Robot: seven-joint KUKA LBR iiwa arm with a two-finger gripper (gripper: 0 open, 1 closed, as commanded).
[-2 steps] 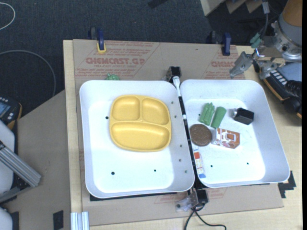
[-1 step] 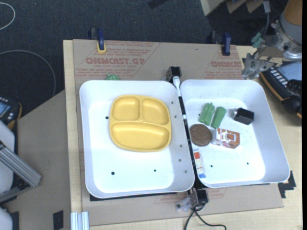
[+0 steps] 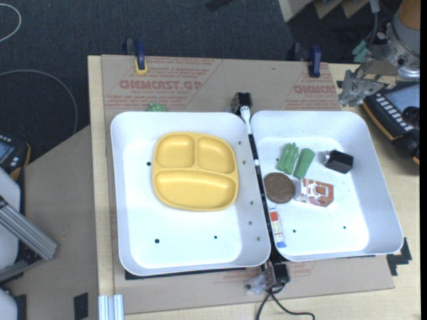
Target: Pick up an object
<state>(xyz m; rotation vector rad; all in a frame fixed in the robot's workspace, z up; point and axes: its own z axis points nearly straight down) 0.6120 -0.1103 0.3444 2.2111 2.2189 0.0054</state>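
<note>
Nearest you, the right bin [image 3: 373, 242] holds the candidates: a brown disc [image 3: 279, 187], green pieces [image 3: 296, 159], a small black block [image 3: 339, 161] and a printed packet [image 3: 315, 192]. Your gripper [image 3: 357, 89] hangs beyond that bin's far right corner; whether the jaws are open, you cannot tell. Choose the black block, standing apart, and descend straight over it.

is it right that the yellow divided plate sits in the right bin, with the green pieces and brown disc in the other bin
Not quite. The camera view shows the yellow divided plate in the left bin; the green pieces and brown disc lie in the other, right bin.
</note>
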